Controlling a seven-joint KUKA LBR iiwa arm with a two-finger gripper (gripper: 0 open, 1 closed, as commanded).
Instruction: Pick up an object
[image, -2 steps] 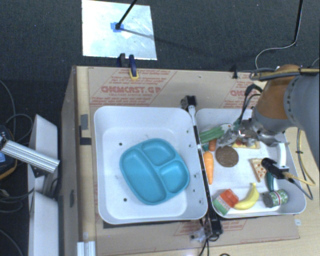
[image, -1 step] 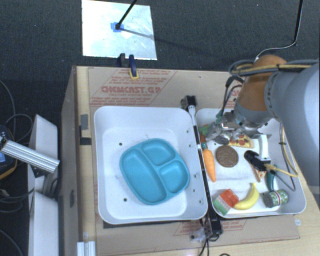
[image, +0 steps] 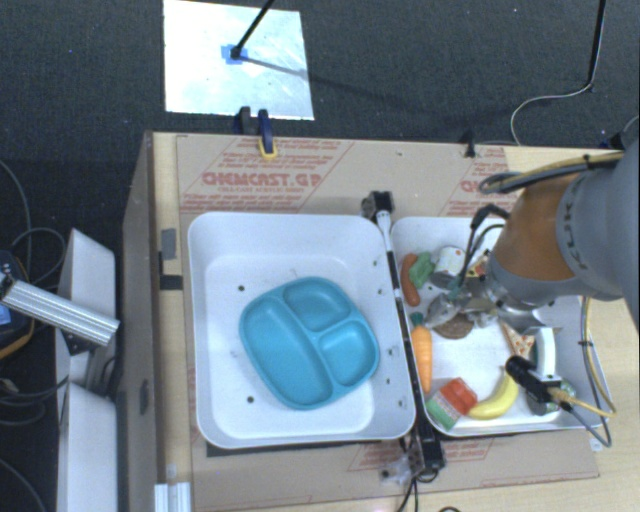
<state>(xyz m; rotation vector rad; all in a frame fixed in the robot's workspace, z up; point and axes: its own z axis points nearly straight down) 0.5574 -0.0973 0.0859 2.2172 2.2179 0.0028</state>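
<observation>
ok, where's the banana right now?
In the camera view, the banana lies in the right bin, near the bin's bottom wall, just right of the red-and-green block.

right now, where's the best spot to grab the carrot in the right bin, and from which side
Grip the carrot across its middle, coming straight down from above. It lies flat, long and thin, close beside the bin wall next to the other bin, so a sideways approach is probably blocked. Closing across its narrow width looks safest.
</observation>
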